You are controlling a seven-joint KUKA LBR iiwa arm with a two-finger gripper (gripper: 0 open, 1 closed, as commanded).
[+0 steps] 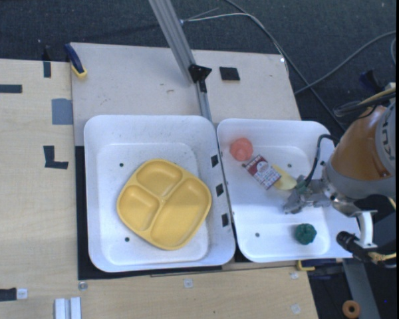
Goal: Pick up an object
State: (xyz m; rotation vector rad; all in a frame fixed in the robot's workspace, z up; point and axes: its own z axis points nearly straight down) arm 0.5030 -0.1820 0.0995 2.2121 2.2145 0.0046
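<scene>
Camera view, from above and at a slant: my grey arm with its orange band [362, 153] comes in from the right over the right shallow white bin [272, 244]. My fingers [299, 199] hang low inside that bin, near its middle and toward the right wall; whether they are spread or closed I cannot tell, as the dark metal parts run together from this angle.

Just left of my fingers lies a small yellow object [285, 181], partly hidden, shape unclear. Touching it on its left is a small red-and-white printed packet [262, 171], lying tilted; it carries printing, but the writing is too small and blurred to read, and I can make out no brand. Up and left of the packet sits a round pinkish-red soft ball [240, 149], close to the packet. Below my fingers, near the bin's front wall, rests a dark green lumpy object [305, 233], apart from the others.

The left shallow white bin [100, 244] holds a yellow plastic plate with three compartments [163, 203], lying flat near the middle.

Both bins sit side by side on the pale wooden surface [26, 198].
</scene>
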